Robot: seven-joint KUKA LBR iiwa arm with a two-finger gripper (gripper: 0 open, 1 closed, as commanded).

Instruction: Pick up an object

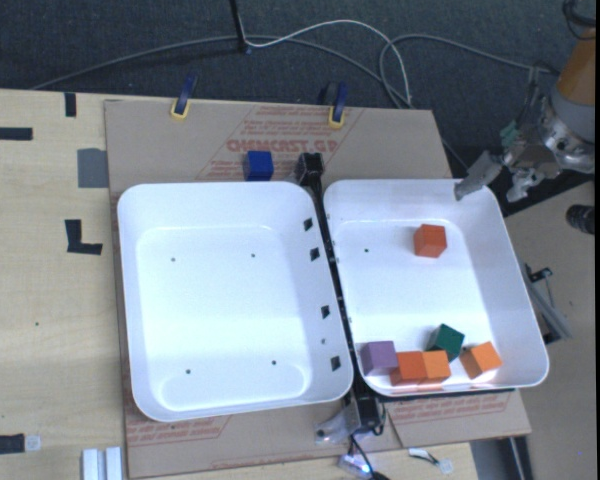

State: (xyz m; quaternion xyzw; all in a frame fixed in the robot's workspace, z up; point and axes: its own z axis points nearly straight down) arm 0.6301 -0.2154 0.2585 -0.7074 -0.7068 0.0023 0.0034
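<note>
Blocks lie in a small group at the near edge of the right bin (500, 268): a purple block (379, 356), two orange blocks (411, 367) (436, 365) touching each other, a dark green block (446, 340) just behind them, and one more orange block (481, 359) near the bin's corner. Farther in, well apart from this group, a single orange cube (430, 240) rests on the white floor of the same bin; its top face looks lighter than its sides. The left bin (140, 268) stands beside the right one, and black clips join them along the middle. Behind the bins, on the cardboard sheet (380, 138) of the bench, a blue block (259, 164) sits close to the left bin's far rim. The gripper (475, 180) hangs over the far right corner of the right bin, with nothing between the fingers; I cannot tell if they are open or closed.
</note>
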